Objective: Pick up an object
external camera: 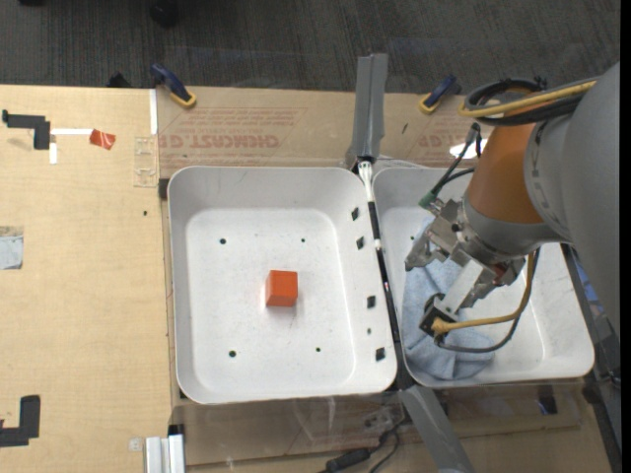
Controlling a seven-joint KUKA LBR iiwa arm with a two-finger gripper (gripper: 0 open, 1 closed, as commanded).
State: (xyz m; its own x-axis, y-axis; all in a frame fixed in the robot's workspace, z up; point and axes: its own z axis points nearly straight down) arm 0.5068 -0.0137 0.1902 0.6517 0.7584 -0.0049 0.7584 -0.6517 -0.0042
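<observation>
So far: we see nothing lifted; the pick looks not yet made.
Gripper [434, 249]: low over the right bin [562, 358], on the 9 o'clock side of it, right above the cloth [449, 355].
Grip: we cannot tell how wide it stands, nor whether it has hold of anything; the wrist hides it.
Cloth: pale blue and crumpled, in the right bin's 7 o'clock corner against the wall. We judge it the likely target.
Cloth axis: its long run goes roughly from 12 to 6 o'clock along that wall.
Block [282, 289]: orange, alone near the middle of the left bin [187, 294], well apart from the gripper.
Block axis: none to speak of; its sides sit about square to the bin walls.
Left to do: close on a thing and raise it clear.
</observation>
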